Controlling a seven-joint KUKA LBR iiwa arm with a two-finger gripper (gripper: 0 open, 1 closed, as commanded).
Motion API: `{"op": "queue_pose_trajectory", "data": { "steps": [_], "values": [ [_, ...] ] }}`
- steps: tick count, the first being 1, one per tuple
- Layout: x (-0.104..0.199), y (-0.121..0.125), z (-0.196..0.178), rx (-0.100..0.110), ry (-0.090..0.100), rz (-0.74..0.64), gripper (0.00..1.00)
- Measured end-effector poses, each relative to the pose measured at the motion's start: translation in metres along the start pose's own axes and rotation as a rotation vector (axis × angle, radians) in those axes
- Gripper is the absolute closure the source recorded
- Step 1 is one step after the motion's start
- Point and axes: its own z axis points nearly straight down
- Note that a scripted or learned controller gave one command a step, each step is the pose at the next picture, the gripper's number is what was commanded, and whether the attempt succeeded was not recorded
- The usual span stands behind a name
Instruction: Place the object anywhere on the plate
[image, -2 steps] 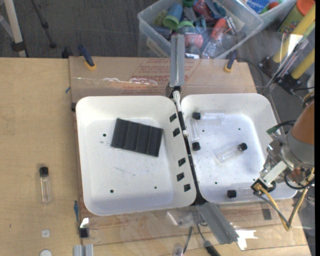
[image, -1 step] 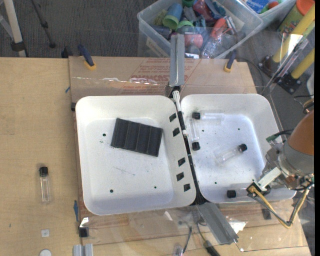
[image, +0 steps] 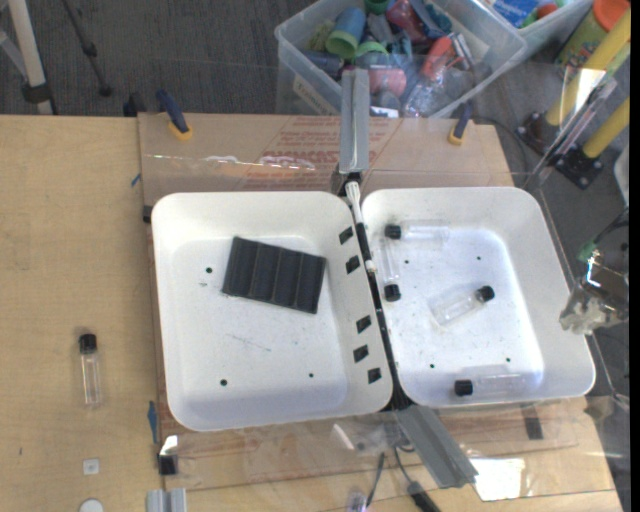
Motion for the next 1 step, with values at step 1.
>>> {"op": "queue_pose_trajectory", "data": {
  "steps": [1],
  "values": [
    [0.0101, -0.0056, -0.0251, 0.002, -0.001, 0.862, 1.0]
  ]
}}
